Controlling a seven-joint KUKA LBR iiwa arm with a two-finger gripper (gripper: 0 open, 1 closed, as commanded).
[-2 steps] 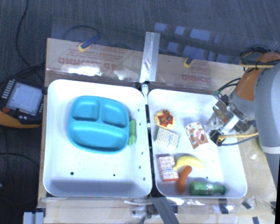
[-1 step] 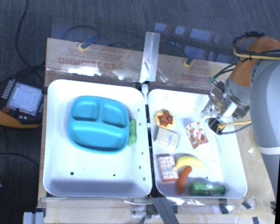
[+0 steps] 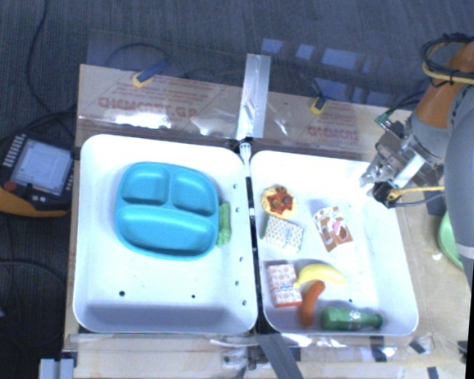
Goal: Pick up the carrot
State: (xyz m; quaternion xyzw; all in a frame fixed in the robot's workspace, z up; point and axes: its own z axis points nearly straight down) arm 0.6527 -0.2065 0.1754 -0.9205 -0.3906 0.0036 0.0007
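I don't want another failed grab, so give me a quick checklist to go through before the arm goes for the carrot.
1. Carrot located: ok. The carrot lies near the front of the right bin.
2. Pincer free of load: ok. The pincer sits over the bin's far right rim with nothing seen in it.
3. Pincer above carrot: not ok. It is well away, toward the back.
4. Room around carrot: not ok. The banana, the green bottle and a small red packet crowd it.
5. Pincer opening: cannot tell.
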